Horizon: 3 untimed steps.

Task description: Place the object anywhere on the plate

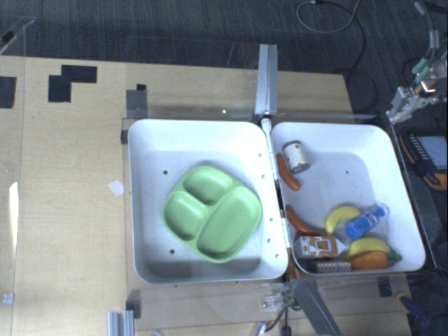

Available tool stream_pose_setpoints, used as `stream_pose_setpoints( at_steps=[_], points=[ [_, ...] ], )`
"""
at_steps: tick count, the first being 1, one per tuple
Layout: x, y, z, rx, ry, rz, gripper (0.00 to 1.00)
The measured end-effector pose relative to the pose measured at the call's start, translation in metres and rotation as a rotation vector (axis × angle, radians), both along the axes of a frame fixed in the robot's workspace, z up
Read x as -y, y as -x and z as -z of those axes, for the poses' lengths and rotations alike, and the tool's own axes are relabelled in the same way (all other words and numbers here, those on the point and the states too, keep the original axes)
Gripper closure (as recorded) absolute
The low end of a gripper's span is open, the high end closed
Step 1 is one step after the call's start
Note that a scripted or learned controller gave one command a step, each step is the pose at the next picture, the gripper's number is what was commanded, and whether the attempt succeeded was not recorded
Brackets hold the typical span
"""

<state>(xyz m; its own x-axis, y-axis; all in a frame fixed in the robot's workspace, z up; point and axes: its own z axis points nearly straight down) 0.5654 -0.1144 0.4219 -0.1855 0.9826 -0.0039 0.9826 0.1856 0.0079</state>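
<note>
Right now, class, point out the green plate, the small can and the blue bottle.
green plate (213, 213), camera view, centre ridge between its compartments.
small can (296, 157), camera view, middle of its side.
blue bottle (365, 222), camera view, middle of its body.

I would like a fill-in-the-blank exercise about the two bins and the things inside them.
1. The green plate lies in the ___ bin.
2. The plate has ___ compartments.
3. The small can lies in the ___ bin.
4. The bottle has a ___ colour.

Missing words: left; three; right; blue
</note>
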Motion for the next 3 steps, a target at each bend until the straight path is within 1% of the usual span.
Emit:
stream_pose_setpoints(
  at_steps=[1,2,3],
  points=[
    [-0.052,0.061,0.170,-0.005,-0.002,-0.097,1.00],
    [-0.022,0.077,0.109,-0.001,-0.002,0.123,1.00],
    [-0.056,0.046,0.166,-0.004,-0.003,0.118,1.00]
  ],
)
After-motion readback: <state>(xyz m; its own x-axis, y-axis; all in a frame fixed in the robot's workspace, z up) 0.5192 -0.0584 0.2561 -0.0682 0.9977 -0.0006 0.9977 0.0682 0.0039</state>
